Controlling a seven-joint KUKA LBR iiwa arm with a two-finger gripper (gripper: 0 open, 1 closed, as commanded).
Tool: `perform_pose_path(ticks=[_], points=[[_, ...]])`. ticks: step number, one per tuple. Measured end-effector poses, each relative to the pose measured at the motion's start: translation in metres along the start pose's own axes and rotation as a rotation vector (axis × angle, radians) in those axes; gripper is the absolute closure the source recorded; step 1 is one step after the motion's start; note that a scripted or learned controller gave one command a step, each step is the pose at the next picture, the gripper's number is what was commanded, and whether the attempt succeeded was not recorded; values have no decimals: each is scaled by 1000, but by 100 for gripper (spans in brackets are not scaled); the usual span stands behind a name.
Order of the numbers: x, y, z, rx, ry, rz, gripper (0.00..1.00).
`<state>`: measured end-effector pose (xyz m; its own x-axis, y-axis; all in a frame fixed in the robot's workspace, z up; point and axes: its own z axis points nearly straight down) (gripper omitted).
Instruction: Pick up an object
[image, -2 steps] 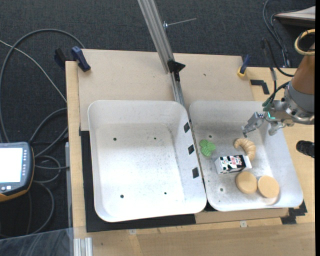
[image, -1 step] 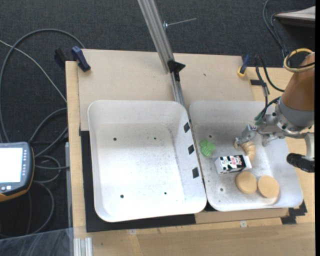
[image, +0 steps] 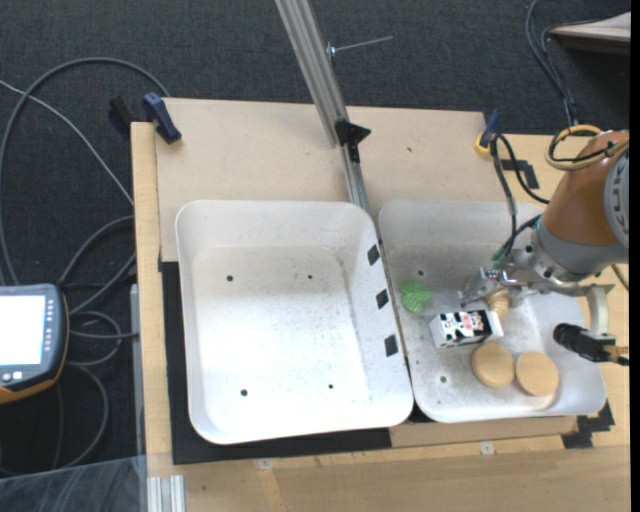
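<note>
In the right bin lie a small green object, a black, white and red printed box and two round wooden discs. My gripper is low in this bin, just above and to the right of the printed box and close to its upper edge. The green object sits to the gripper's left, apart from it. Both discs rest near the bin's front edge, below the gripper. The wrist body hides the gripper's tip.
The left bin stands beside the right one, with its raised wall between them. A metal post slants up from the back of the bench. A black cable hangs by the arm's orange band. A black part juts out at the right.
</note>
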<state>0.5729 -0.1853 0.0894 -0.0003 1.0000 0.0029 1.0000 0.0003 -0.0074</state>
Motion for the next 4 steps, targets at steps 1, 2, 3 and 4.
perform_pose_path(ticks=[1,2,3,4], points=[[0,2,-15,-8,-1,-1,100],[-3,2,-79,-15,-5,-1,100],[-12,1,-129,-15,-6,-1,100],[-12,1,-114,-5,-3,0,100]])
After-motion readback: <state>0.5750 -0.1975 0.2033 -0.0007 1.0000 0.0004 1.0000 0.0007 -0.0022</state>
